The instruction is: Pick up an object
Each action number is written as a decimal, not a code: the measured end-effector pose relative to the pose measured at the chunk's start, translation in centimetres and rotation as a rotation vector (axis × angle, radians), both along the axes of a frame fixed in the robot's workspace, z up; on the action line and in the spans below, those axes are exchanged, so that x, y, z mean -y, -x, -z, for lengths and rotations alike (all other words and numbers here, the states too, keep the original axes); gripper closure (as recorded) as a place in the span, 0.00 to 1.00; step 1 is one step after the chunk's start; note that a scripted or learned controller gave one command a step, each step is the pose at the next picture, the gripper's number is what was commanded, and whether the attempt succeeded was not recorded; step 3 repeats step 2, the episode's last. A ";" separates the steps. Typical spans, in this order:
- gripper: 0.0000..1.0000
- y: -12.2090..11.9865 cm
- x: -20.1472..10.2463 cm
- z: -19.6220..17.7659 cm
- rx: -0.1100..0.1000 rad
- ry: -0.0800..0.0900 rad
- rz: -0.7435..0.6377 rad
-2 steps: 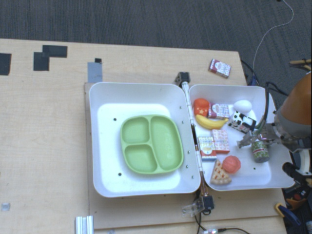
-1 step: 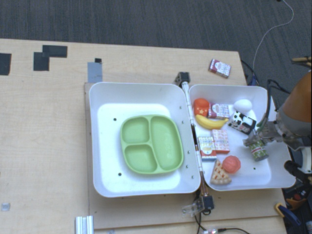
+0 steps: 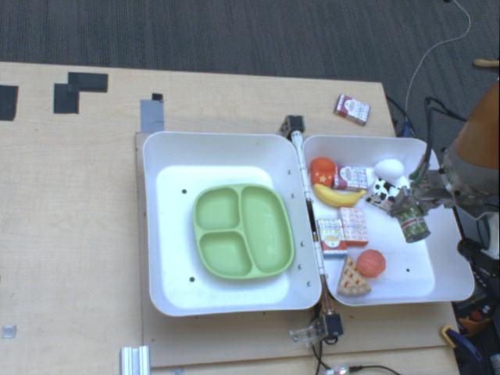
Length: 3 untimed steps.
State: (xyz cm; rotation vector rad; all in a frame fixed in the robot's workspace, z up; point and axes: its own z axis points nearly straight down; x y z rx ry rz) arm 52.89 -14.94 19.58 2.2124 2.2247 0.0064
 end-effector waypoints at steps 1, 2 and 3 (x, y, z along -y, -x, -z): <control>1.00 4.2 -6.1 -2.0 -0.004 -0.001 0.000; 1.00 1.2 -11.6 0.2 -0.004 -0.001 0.000; 1.00 1.2 -11.6 0.2 -0.004 -0.001 0.000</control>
